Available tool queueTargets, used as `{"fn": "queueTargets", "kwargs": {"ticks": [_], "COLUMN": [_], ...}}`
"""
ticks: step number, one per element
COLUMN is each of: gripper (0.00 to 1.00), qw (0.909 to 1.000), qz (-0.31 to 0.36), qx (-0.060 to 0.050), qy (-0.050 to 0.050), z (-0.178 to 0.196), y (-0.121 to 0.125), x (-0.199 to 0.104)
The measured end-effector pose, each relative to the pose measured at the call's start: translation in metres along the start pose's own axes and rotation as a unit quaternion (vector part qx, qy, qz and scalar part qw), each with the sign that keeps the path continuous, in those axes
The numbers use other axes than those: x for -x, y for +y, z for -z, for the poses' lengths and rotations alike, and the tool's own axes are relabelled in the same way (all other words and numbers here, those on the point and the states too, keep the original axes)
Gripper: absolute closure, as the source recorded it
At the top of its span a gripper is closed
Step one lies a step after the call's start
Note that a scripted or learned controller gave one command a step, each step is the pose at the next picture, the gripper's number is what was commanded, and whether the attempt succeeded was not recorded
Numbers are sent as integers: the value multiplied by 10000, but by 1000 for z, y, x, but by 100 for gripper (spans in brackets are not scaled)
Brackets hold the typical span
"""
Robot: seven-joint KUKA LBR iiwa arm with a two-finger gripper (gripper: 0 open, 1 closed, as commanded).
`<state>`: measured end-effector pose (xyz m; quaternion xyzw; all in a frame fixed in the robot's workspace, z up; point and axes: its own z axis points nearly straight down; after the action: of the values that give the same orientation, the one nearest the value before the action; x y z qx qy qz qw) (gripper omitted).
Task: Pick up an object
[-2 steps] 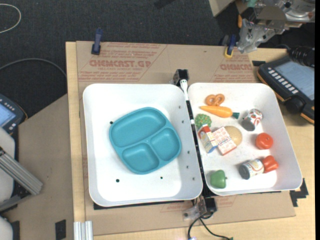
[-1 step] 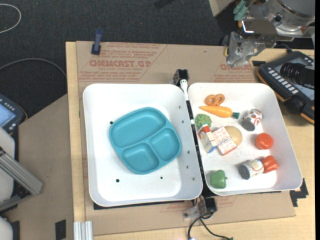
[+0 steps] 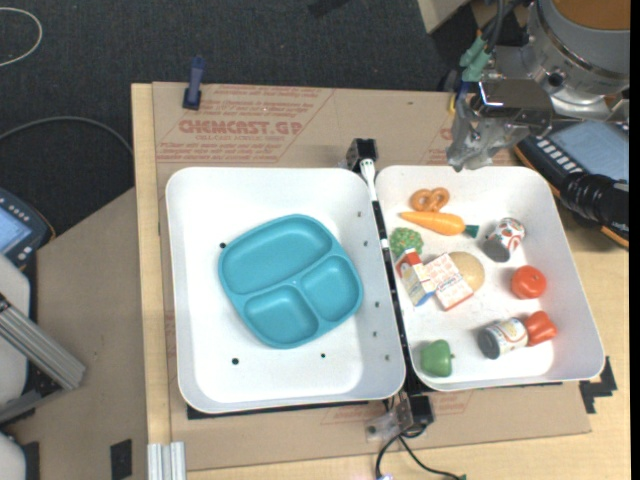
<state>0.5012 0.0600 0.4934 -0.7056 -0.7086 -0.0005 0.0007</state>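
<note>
So, gripper [image 3: 468,156] hovers above the right bin's [image 3: 572,268] 12 o'clock rim, fingers slightly apart, pinching nothing. In that bin: pretzel [image 3: 430,199] and carrot [image 3: 434,222] toward 11, tomato [image 3: 528,282] at 3, green pepper [image 3: 435,357] at 7. Left bin [image 3: 190,268] carries a teal divided plate [image 3: 289,280], centre

A robotics lab: cardboard-topped bench [image 3: 300,118], loose cables [image 3: 430,463]
</note>
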Motion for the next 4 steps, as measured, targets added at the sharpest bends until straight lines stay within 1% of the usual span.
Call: {"fn": "queueTargets", "kwargs": {"ticks": [1, 2, 3, 4], "gripper": [100, 100, 100, 100], "qw": [10000, 10000, 10000, 10000], "qz": [30, 23, -34, -27], "qx": [20, 14, -69, 15], "qy": [6, 5, -38, 0], "z": [11, 13, -110, -92], "y": [-23, -22, -23, -21], "x": [-80, -147, -135, -136]}}
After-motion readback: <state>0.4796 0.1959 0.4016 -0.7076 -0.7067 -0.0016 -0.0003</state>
